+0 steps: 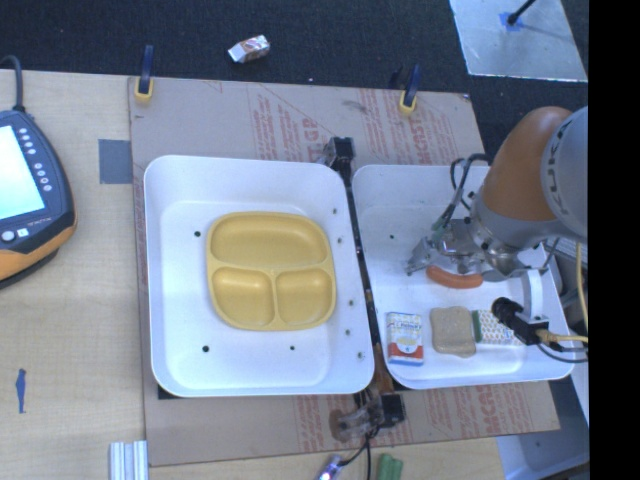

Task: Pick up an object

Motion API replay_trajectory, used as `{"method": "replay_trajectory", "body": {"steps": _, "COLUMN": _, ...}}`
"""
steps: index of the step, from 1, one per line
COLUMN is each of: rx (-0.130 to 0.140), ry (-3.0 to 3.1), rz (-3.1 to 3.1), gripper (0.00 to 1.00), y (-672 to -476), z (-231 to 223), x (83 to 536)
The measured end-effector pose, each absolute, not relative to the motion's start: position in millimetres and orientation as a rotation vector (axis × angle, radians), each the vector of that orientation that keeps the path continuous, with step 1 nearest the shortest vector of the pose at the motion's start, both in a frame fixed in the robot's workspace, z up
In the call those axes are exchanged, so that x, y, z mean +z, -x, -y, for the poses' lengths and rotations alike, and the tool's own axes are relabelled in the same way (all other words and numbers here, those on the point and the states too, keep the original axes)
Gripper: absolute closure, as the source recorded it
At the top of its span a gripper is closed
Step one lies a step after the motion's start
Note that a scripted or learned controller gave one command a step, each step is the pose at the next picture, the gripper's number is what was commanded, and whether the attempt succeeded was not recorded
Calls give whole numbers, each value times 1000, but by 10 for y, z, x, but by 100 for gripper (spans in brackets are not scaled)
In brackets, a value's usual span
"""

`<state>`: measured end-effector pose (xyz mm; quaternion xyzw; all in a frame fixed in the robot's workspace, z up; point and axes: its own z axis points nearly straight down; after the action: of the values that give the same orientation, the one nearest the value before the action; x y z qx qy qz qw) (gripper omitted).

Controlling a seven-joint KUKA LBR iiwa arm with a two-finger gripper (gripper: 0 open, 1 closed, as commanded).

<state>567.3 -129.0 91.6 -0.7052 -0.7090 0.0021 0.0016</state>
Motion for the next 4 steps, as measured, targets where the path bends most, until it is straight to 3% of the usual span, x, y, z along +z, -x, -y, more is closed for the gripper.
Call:
{"method": "replay_trajectory", "body": {"steps": 1, "rx": 8, "ry": 2212, "rz": 2225, "gripper": 100, "y": -5674, "z": 1297, "x": 1018}}
{"method": "replay_trajectory", "body": {"steps": 2, "rx": 9, "ry": 2211, "rz": 2226, "gripper": 0, "y": -5673, "z": 1298, "x": 1018}}
{"method": "replay_trajectory", "body": {"steps": 3, "rx": 5, "ry": 2215, "rz": 2223, "gripper": 0, "y": -5574, "z": 1579, "x": 917}}
{"method": "replay_trajectory", "body": {"steps": 4, "rx": 6, "ry": 2213, "rz": 2224, "gripper": 100, "y": -5575, "z": 1587, "x": 1020}}
